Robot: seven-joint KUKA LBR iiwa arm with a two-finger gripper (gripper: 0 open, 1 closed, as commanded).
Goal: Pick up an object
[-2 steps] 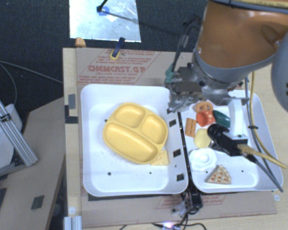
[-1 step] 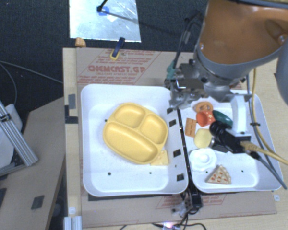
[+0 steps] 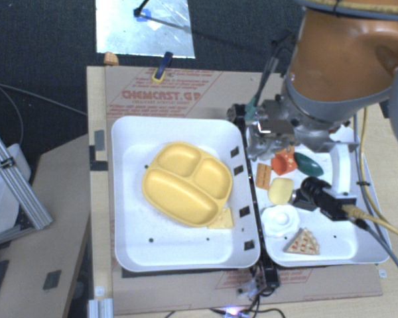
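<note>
The arm (image 3: 348,45) reaches in over the right bin (image 3: 345,247), its end effector (image 3: 273,132) low at that bin's far left corner; whether it is apart or together cannot be told. Just beside it lie an orange piece (image 3: 284,162), a dark green piece (image 3: 310,163), a waffle (image 3: 263,175), an egg (image 3: 279,220) and a sandwich wedge (image 3: 302,242). The left bin (image 3: 129,244) holds a yellow divided plate (image 3: 187,183).

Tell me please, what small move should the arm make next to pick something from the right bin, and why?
Probably a short descent toward the orange piece. The gripper sits at the far end of the right bin, and the orange piece lies just in front of it, close to a green piece. Nothing shows between the fingers, so no grasp is made yet.
</note>
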